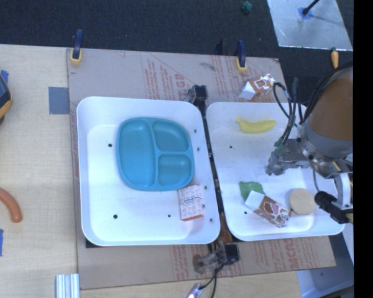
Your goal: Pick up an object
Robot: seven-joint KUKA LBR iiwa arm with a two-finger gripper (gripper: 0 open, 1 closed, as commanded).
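A: Camera view, nearest edge first: what sits at the front of the right bin [236, 233]?

B: A tight cluster. A brown-and-white packet [272, 211] lies against a white block [255, 199], which rests on a green piece [250, 189]. A beige disc [301, 201] is just beside the packet.

A: And the gripper [278, 165]?

B: It hangs over bare bin floor, a little beyond that cluster and apart from it. Nothing is visibly in it. I cannot tell whether the claw is spread or closed; it reads as one grey lump from above.

A: So what is the risk?

B: I'd say a grab on nothing if it descends where it is, since the floor below looks bare. If it shifts toward the cluster, it may catch two touching things at once, or nudge the packet into the disc and lose both.

A: Farther back?

B: A banana [256, 125] lies alone near the far wall, the cleanest target in my judgement, though its curve could let it roll out of a pinch. The cables [287, 104] loop over that side and might snag. Beyond the bin, a small carton [258, 87] sits on the bench.
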